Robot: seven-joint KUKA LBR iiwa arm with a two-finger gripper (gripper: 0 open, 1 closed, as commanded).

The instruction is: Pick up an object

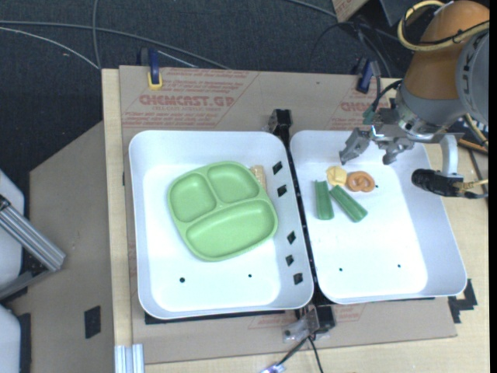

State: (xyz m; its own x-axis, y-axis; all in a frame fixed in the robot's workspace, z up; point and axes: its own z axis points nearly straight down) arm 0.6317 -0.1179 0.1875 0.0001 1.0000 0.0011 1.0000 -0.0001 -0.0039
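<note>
The gripper [371,149] hangs with its fingers spread and nothing between them, over the far part of the right bin [423,274]. The nearest pickings lie just toward seven o'clock from the fingertips: a yellow piece [336,176] touching an orange ring [360,182]. Beyond those, two green sticks [336,200] lie with their long axes running roughly twelve to six. The green plate [223,210] sits in the left bin [155,278], well apart.
</note>
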